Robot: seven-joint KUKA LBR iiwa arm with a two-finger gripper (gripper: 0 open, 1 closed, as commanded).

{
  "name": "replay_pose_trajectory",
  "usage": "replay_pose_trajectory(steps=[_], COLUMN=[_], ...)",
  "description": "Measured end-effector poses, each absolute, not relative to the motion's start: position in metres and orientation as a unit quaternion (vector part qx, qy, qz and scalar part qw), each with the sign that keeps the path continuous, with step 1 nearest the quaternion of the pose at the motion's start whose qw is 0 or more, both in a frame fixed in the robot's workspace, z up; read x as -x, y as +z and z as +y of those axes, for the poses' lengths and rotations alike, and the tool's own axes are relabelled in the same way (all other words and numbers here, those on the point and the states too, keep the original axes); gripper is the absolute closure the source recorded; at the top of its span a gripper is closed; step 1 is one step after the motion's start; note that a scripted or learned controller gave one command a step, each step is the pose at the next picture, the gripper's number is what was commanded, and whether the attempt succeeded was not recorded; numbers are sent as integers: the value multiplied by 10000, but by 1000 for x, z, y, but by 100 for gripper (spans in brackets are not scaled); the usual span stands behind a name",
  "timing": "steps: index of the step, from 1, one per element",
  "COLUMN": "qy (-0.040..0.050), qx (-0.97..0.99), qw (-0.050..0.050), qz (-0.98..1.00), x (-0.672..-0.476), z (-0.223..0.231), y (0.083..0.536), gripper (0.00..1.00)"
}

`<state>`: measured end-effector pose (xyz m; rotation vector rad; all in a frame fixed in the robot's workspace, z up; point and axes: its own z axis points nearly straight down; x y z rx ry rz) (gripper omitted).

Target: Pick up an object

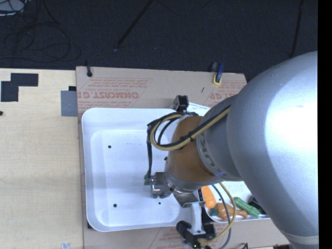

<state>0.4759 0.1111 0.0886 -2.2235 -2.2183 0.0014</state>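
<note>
A: Camera view, go. Where's the arm?

B: Grey arm [275, 149] comes in from 3 o'clock and covers most of the right half. The orange band [187, 154] sits near centre. The gripper [154, 184] is just past it at 7 o'clock of the band, low over the floor of the left bin [88, 139], in the bin's 4 o'clock part.

A: Grip state?

B: Cannot tell. The tip is a small metal blur, and nothing is visibly held in it.

A: Things to pick?

B: They lie in the right bin [258, 218], at 5 o'clock of the frame, mostly hidden under the arm. Two orange pieces [208, 196] lie close together. A green piece [247, 206] lies just beside them at their 3 o'clock. All are apart from the gripper, on the far side of the wall between the bins.

A: Left bin floor?

B: White, with a few small dark dots [110, 147].

A: Anything else?

B: Yellow and black cables [161, 131] loop off the wrist at 11 o'clock of the band. More cable hangs at 6 o'clock by the frame edge. Both bins rest on a cardboard sheet [129, 90] with red print. A blue clamp [218, 72] sits on its top edge at 1 o'clock. The wooden bench [36, 165] fills the 9 o'clock side, with a grey patch [67, 102] and black patches [21, 84] on it.
</note>
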Motion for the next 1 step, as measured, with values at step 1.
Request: replay_pose_trajectory(steps=[1], qy=[-1], qx=[7086], qw=[11], qz=[-7056], x=[-476], z=[111], y=[89], gripper=[100])
